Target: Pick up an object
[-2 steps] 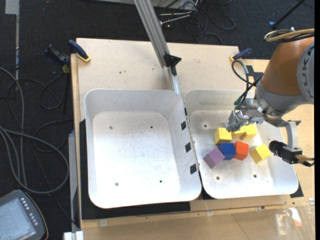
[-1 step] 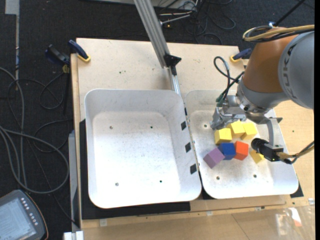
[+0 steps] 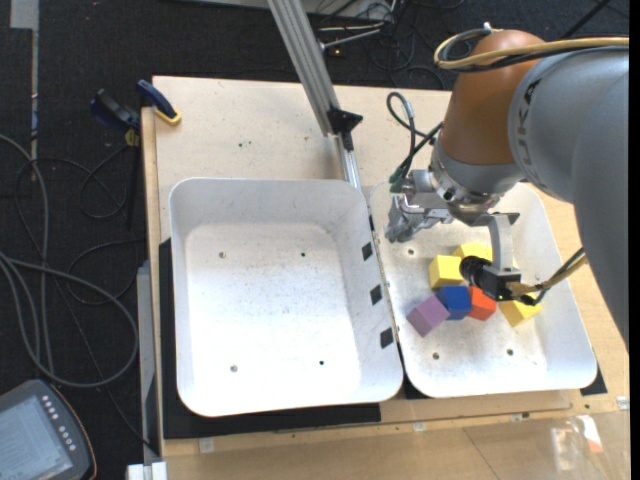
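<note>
The right bin (image 3: 560, 363) holds a cluster of small blocks: a yellow block (image 3: 446, 269), a blue block (image 3: 456, 301), an orange-red block (image 3: 482, 306), a purple block (image 3: 428, 315) and a second yellow block (image 3: 519, 313). My gripper (image 3: 402, 224) hangs low over the far left part of this bin, near its left wall. It is up and to the left of the cluster, apart from the blocks. I see nothing held in it. The wrist hides part of the bin's far side.
The left white bin (image 3: 190, 268) sits beside the right one, and their walls meet at mid-bench. A slanted metal rail (image 3: 305, 53) runs down to the bins' far edge. A blue and yellow clamp (image 3: 150, 103) lies at the bench's far left corner.
</note>
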Tool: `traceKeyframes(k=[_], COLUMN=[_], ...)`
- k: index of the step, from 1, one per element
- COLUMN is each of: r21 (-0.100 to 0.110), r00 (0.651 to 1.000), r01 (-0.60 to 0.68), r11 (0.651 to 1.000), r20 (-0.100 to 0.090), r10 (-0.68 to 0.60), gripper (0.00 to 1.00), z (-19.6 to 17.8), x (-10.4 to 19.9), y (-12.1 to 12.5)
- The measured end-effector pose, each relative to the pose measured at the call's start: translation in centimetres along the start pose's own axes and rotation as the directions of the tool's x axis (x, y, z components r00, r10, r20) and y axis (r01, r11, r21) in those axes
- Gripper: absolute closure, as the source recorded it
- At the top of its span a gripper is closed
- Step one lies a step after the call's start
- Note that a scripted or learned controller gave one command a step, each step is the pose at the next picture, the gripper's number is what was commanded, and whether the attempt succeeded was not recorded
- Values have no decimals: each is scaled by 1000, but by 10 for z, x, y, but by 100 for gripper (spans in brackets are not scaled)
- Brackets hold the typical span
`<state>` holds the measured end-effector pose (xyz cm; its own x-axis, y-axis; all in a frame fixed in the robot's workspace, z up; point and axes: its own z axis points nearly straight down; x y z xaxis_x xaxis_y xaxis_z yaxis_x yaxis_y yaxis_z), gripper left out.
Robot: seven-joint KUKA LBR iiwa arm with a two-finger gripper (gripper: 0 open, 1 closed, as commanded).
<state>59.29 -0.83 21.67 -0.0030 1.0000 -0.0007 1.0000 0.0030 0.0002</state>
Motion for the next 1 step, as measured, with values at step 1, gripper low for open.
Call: traceKeyframes(k=[1], r21=[-3], r00=[1000], r01=[5], r11=[1000], r20=[-3], r10=[-5], gripper=[100], z=[1], x=[53], y=[25])
